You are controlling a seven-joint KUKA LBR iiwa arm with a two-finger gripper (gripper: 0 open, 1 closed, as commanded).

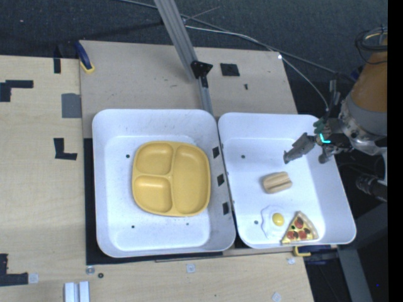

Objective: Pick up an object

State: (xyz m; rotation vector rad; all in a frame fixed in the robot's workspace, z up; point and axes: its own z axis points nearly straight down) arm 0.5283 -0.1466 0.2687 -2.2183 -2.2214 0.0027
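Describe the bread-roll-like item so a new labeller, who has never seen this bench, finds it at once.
Start from the right-hand white bin, the one without the yellow divided plate. The roll lies near the middle of its floor, apart from the fried egg and pizza slice at the near edge. It alone is plain tan and log-shaped.

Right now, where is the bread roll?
The bread roll lies mid right bin, above the fried egg and pizza slice, below the gripper.
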